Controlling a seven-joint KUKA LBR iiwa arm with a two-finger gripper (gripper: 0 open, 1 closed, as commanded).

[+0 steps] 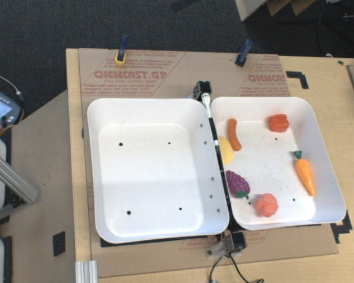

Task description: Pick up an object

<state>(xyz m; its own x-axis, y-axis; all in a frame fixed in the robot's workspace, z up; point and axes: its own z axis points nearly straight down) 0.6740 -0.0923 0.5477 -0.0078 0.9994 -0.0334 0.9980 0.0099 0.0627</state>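
Observation:
The right bin point(318, 152) holds several toy foods. A red pepper point(278, 122) lies near its far side. An orange-brown sausage point(233, 134) lies by the left wall, with a yellow piece point(225, 150) just below it. A purple grape bunch point(238, 184) sits lower down by the same wall. A pink-red strawberry point(266, 204) rests near the front edge. An orange carrot point(305, 175) with a green top lies towards the right wall.
The left bin point(100, 158) adjoins the right one along a black hinge strip point(213, 140). Both stand on a cardboard sheet point(165, 69) held by a yellow-and-blue clamp point(122, 50) and a blue clamp point(244, 52). Cables point(224, 264) trail off the front edge.

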